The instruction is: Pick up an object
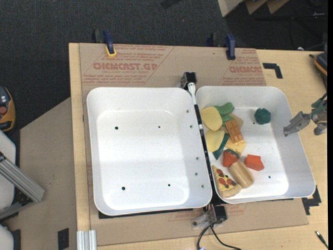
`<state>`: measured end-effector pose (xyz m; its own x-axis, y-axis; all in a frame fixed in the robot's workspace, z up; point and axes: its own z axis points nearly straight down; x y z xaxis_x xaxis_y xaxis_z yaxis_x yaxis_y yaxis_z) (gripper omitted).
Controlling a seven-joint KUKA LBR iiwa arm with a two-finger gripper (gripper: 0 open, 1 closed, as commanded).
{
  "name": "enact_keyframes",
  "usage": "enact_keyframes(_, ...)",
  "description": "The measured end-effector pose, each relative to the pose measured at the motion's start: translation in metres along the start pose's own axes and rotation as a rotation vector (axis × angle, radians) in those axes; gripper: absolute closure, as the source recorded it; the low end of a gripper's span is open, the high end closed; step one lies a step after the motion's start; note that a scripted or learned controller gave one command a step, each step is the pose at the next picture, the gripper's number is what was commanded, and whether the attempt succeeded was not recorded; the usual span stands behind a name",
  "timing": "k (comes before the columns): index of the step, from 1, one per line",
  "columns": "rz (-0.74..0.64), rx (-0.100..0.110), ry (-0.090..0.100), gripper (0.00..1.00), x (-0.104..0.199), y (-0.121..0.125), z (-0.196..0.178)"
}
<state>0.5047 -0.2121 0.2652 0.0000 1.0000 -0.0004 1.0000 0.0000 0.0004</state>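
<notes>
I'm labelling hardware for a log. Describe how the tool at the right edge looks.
The tool is small, grey metal, with angular, slim parts tapering toward the right bin. A darker greenish-grey block sits behind it at the picture's edge. No cables or markings can be made out.

Two shallow white bins sat side by side: the left bin [104, 139] and the right bin [278, 100]. All the toy food lay in the right bin: one green ball [263, 115], one yellow disc [212, 118], one pizza slice [225, 182], one hot dog [241, 173], and one red piece [254, 162]. Two clamps [109, 41] [230, 45] stood beyond the bins.
</notes>
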Motion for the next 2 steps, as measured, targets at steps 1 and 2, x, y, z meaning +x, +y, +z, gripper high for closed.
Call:
enact_keyframes(1,0.000,-0.004,-0.002,1.00,0.000,0.001,-0.011)
enact_keyframes(2,-0.005,-0.011,-0.004,1.00,0.012,0.047,-0.083)
